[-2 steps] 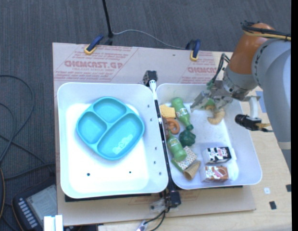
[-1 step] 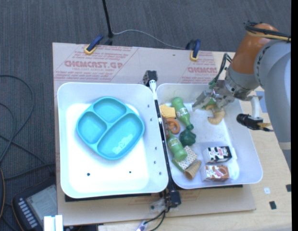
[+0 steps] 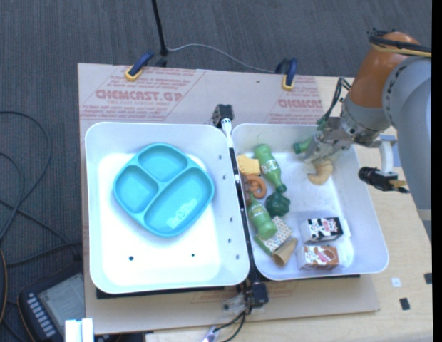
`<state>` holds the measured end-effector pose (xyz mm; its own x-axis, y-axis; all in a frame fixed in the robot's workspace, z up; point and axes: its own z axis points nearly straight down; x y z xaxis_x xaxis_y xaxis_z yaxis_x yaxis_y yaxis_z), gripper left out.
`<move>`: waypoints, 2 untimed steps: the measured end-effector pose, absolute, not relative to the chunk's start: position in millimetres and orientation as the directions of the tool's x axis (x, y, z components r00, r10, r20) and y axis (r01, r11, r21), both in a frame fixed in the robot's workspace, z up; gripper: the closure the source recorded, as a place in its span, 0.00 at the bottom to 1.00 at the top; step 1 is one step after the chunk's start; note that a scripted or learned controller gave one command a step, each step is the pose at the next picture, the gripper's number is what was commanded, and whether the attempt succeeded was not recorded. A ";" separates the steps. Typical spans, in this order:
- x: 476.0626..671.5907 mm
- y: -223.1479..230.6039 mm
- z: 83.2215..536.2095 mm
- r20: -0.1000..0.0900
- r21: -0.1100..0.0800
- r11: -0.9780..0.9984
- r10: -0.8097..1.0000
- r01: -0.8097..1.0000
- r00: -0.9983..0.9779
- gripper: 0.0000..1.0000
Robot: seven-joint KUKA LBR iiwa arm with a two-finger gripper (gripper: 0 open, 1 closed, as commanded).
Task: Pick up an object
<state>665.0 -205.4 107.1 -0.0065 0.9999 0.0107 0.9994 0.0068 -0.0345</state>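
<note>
One tan object (image 3: pixel 320 174) lies just beneath the end effector (image 3: pixel 322 148).

There are two white bins: the left bin (image 3: pixel 100 191) and the right bin (image 3: pixel 363 212). One blue plate (image 3: pixel 162 189) with three parts. Two green bottles (image 3: pixel 268 164) (image 3: pixel 262 219). Two small cartons (image 3: pixel 324 227) (image 3: pixel 321 256). One orange ring (image 3: pixel 255 187). One cone (image 3: pixel 284 251). Two clamps (image 3: pixel 139 65) (image 3: pixel 287 74) at the bench's far edge
</note>
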 end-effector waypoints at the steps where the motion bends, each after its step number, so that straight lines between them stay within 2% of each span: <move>1: 623.4 -147.1 208.0 -0.001 0.003 0.003 1.000 1.000 -0.003 1.00; 2: 622.4 -147.4 206.3 0.000 0.000 0.001 1.000 1.000 -0.001 0.00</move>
